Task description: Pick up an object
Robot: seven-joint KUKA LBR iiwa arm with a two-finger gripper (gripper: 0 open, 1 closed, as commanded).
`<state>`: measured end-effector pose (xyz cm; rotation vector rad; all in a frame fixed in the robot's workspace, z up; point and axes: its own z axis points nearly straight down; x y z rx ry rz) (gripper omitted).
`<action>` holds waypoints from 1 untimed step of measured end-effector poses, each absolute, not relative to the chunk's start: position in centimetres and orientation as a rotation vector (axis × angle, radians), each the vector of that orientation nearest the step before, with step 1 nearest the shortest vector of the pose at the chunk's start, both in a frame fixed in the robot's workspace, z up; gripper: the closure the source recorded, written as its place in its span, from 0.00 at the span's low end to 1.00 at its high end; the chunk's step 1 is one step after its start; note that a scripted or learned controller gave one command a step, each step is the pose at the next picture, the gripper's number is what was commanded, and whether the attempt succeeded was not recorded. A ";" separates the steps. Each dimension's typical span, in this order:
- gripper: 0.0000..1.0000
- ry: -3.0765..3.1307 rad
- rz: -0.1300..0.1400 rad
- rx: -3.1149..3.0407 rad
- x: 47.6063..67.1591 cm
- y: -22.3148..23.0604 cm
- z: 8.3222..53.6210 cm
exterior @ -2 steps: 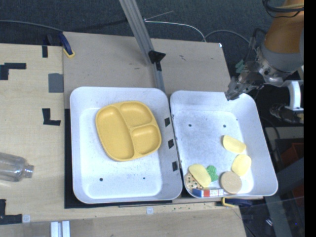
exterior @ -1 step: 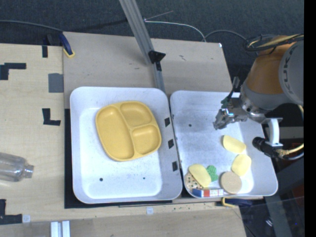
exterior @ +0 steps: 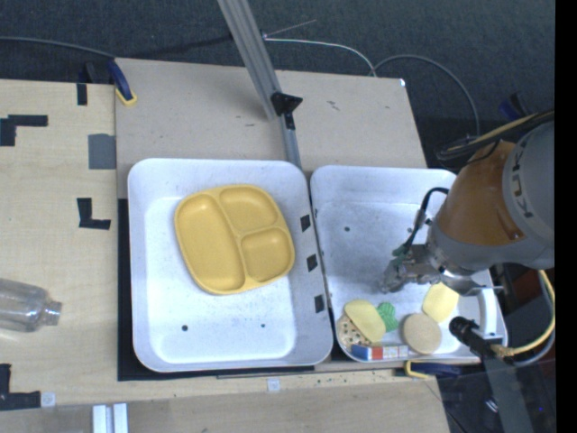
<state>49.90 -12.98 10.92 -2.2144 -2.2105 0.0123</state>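
Observation:
My gripper (exterior: 397,276) reaches down into the right bin (exterior: 361,197), just above a cluster of small objects along the bin's near edge. There lie a pale yellow sponge-like piece (exterior: 363,318), a small green item (exterior: 387,313), a round beige object (exterior: 421,333) and a light yellow piece (exterior: 441,302) partly under the arm. A flat red, white and blue item (exterior: 379,352) lies against the near rim. Nothing shows between the fingers, and their spread is hidden by the wrist.
A yellow divided plate (exterior: 234,237) lies in the left bin (exterior: 153,323). A metal pole (exterior: 248,39) slants in from the top to a clamp at the bins' far edge. A clear bottle (exterior: 22,308) lies on the bench at the left.

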 end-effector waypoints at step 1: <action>1.00 -2.229 -0.007 -2.221 48.6 -8.6 27.7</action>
